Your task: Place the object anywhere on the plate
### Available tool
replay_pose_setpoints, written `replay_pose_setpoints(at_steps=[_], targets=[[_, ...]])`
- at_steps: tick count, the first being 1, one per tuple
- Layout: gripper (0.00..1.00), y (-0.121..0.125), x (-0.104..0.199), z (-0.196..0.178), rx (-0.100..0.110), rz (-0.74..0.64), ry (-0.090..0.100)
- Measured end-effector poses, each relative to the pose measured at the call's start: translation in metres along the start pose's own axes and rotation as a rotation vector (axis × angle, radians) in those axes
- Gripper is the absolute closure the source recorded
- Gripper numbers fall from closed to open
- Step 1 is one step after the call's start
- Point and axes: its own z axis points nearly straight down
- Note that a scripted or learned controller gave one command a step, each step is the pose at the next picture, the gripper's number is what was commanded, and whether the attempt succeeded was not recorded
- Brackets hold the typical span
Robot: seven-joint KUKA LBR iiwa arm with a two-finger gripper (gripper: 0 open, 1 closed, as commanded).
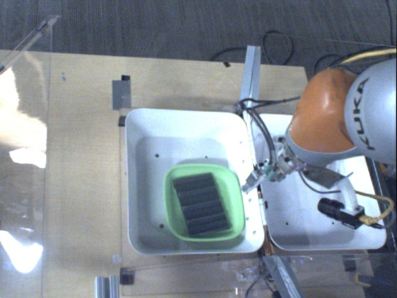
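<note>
1. Bench [74, 166] of pale wood carries two shallow white bins side by side; dark grey ribbed floor runs beyond its far edge.
2. Left bin [142, 166] holds a green plate [232, 185] toward its near right corner, with a dark ribbed object [200, 203] lying on the plate.
3. Right bin [310, 228] sits under the arm [347, 117], near a black cable connector [338, 211].
4. Gripper [255, 179] hovers over the shared rim between the bins; whether it is clenched or released cannot be told.
</note>
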Motion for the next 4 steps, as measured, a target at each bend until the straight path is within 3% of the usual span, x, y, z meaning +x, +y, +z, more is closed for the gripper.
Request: replay_pose_setpoints(at_steps=[1,2,3,4], targets=[[1.00,0.002,-0.001,-0.011,-0.006,-0.001,-0.002],[1.00,0.004,0.040,0.011,0.005,-0.186,0.003],[0.00,0.004,0.040,0.011,0.005,-0.185,0.003],[1.00,0.007,0.039,0.000,-0.003,-0.186,0.000]])
